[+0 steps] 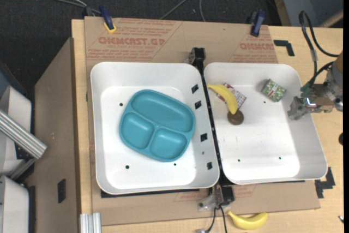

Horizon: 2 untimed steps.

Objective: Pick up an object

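Observation:
In the right bin (272, 169) lies a yellow banana (224, 97), partly over a small printed packet (238, 96). A brown round object (235, 117) sits at the banana's lower end. A small green packet (272, 90) rests near the bin's far right corner. My gripper (299, 106) hangs at the bin's right rim, to the right of and slightly below the green packet, with nothing seen in it.
The left bin (109, 166) holds a teal divided plate (157, 125). A second banana (248, 219) lies on the bench below the bins. Clamps (108, 21) and cables run along the cardboard's far edge.

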Motion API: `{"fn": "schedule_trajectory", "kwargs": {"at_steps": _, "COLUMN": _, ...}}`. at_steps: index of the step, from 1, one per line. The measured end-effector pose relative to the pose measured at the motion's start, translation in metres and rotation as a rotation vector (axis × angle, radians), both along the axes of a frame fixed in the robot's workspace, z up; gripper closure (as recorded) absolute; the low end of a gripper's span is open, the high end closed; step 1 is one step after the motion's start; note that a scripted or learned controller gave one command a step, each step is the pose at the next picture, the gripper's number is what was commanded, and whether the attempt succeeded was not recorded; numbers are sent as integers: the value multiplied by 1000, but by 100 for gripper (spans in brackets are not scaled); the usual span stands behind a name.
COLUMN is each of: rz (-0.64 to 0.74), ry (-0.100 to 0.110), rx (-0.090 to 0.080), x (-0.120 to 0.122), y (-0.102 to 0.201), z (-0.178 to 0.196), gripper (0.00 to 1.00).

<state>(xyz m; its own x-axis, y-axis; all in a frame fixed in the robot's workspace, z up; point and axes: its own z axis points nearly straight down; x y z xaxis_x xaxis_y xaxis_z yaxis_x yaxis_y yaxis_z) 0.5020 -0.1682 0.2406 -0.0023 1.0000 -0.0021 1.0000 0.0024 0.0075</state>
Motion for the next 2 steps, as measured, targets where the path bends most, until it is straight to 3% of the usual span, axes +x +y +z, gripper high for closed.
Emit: {"fn": "schedule_trajectory", "kwargs": {"at_steps": 2, "rz": 4, "ry": 10, "rx": 5, "x": -2, "y": 125, "z": -14, "gripper": 100}}
